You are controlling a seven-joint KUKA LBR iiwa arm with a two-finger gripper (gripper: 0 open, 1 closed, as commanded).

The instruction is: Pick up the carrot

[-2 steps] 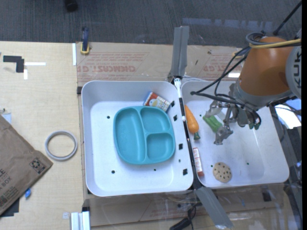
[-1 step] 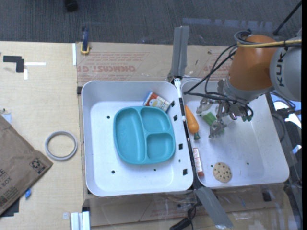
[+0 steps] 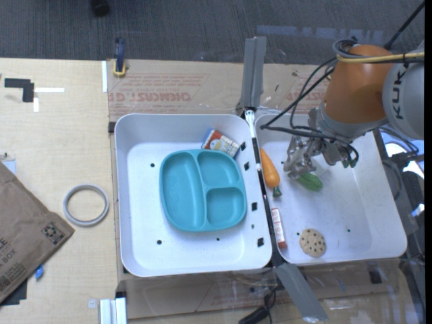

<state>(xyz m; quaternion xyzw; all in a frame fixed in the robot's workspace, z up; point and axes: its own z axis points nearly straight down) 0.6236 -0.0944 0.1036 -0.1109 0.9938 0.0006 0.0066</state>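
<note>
Item: tapered orange carrot with green stub (image 3: 270, 171), lying against the left wall of the right shallow white bin (image 3: 378, 248), tip toward the far edge. My pincer (image 3: 297, 164): just beside it, over a green leafy piece (image 3: 310, 180); apart or together, I cannot tell. Hazards, as I judge: closing on the green piece instead; carrot wedged at the wall, a finger jamming there
</note>
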